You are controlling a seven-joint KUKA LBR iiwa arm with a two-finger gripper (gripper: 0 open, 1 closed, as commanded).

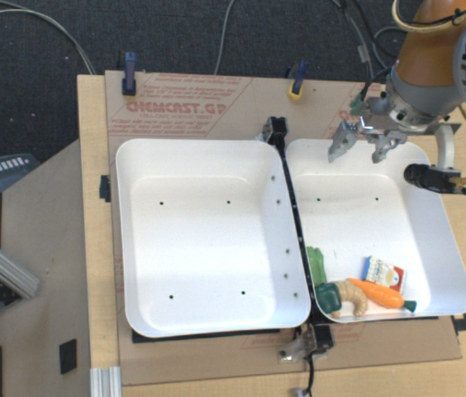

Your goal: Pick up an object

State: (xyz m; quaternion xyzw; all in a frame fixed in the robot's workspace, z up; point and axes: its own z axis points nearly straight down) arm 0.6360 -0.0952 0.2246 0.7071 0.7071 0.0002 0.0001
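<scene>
My gripper (359,150) hangs above the far edge of the right bin (431,222), its two fingers spread apart with nothing between them. The objects lie at the near edge of that bin: an orange carrot (375,294), a tan ginger-like piece (354,301), a small white, blue and red carton (382,272), a dark green piece (327,295) and a light green strip (316,263). The gripper is well apart from all of them, toward the back of the bin.
The left bin (142,172) adjoins the right one along a black divider clamp (276,131). A black fixture (431,177) pokes over the right bin's right rim. Blue (128,71) and yellow (298,81) clamps hold the cardboard at the back.
</scene>
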